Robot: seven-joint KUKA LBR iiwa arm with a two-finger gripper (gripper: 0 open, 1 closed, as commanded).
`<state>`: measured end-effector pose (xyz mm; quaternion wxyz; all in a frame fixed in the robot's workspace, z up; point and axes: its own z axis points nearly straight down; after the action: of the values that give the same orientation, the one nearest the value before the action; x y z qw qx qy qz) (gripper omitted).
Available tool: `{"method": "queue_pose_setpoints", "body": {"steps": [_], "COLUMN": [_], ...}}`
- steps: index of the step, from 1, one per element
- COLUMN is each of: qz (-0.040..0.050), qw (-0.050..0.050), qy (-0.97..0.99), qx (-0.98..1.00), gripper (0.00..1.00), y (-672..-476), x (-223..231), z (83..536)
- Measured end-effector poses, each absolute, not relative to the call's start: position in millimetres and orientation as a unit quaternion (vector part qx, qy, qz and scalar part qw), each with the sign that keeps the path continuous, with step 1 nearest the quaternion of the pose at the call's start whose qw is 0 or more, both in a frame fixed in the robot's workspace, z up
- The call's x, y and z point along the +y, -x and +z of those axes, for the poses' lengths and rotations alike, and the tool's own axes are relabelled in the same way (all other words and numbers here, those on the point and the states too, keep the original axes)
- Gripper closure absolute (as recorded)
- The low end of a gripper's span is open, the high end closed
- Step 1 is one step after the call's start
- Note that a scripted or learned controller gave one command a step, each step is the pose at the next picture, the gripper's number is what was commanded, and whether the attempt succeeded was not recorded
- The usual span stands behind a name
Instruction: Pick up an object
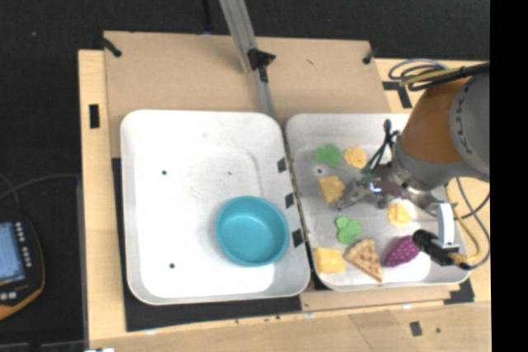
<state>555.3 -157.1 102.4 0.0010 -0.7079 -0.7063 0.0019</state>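
The right bin [307,136] holds several small toy foods: a green piece [328,154], a yellow piece [355,156], a yellow cheese block [332,189], a green clover shape [347,227], a yellow block [329,260], a pizza slice [364,258], a purple grape bunch [402,251] and a yellow piece [400,213]. My gripper [356,190] reaches down into this bin from the right, its tip just right of the cheese block. The grey arm with its orange band [429,128] hides part of the bin.
A blue bowl [251,230] sits in the left bin [181,152], toward its near right corner. A metal pole [235,8] slants over the back of the bench. Cables lie at the right edge of the bench.
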Motion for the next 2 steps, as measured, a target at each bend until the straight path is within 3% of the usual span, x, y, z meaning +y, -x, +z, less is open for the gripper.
{"method": "queue_pose_setpoints", "body": {"steps": [1, 2], "qz": [-0.0011, -0.0019], "qw": [-0.002, -0.004], "qy": [0.710, 0.709], "qx": [-0.704, -0.705], "gripper": [1.00, 1.00], "y": [-557.6, -550.5], "x": [-158, -163], "z": [117, 175]}}
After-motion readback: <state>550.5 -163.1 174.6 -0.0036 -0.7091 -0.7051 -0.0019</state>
